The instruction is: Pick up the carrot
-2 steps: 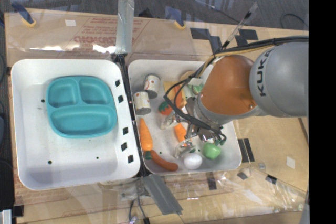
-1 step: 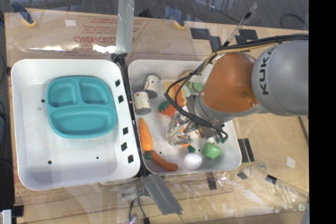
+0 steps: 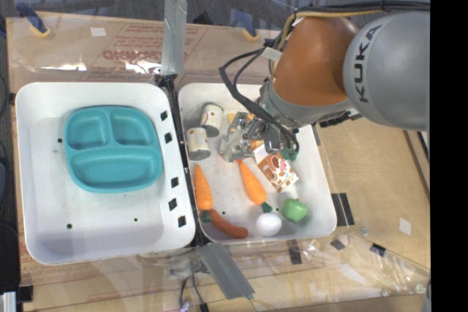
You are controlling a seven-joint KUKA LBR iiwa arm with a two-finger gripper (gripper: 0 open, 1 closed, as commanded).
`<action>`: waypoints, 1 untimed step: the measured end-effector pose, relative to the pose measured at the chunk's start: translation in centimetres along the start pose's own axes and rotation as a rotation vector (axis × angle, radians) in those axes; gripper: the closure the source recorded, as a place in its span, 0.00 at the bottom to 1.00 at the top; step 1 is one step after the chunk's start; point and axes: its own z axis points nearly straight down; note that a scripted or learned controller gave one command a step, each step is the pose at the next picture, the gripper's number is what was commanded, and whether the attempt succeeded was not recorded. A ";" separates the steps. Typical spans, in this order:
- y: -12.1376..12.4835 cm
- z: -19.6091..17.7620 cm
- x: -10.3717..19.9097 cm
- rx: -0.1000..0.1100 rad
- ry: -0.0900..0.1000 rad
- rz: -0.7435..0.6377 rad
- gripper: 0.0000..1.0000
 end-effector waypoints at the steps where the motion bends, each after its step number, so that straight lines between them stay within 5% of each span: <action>1: 5.1 0.4 6.5 -0.001 0.008 0.028 1.00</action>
